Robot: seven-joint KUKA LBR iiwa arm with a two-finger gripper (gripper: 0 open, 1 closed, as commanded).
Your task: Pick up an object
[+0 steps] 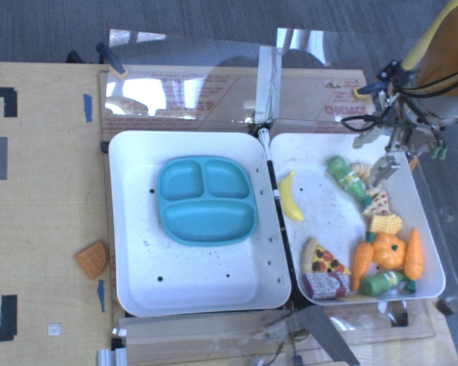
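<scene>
Gripper (385,168) over the right bin (320,204)
Its fingers stand a little apart and hold nothing; the tips are just beside the green bottle (346,178), above a pile of toy food near the bin's right wall

Blue three-compartment plastic plate (207,200) centred in left white bin (130,280). Brown waffle-shaped toy (92,259) on wooden bench (38,204), at plate's 8 o'clock, outside bin.
</scene>
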